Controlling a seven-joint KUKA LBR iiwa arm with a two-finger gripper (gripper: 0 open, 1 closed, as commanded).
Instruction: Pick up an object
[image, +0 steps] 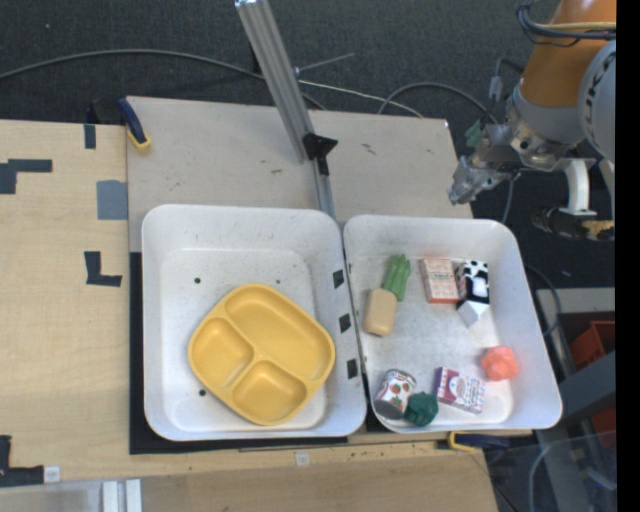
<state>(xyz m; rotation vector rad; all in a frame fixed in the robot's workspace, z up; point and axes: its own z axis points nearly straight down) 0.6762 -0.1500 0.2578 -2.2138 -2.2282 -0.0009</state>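
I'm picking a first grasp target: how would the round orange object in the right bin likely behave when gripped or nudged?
The orange object looks rounded and lumpy, so it may roll if nudged. It looks small, so probably light. It lies near the right bin wall, which might crowd one finger. The gripper hangs above the bin's far edge.

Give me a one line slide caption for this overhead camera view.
Gripper above the right bin's far edge, small toys inside; yellow divided plate in the left bin.

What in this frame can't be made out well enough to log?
- Gripper, camera view: small and blurred above the right bin's far rim; finger state unreadable.
- Arm: cut off by the top and right edges.
- Small printed packets: labels too small to read.
- Green item: too small to identify.
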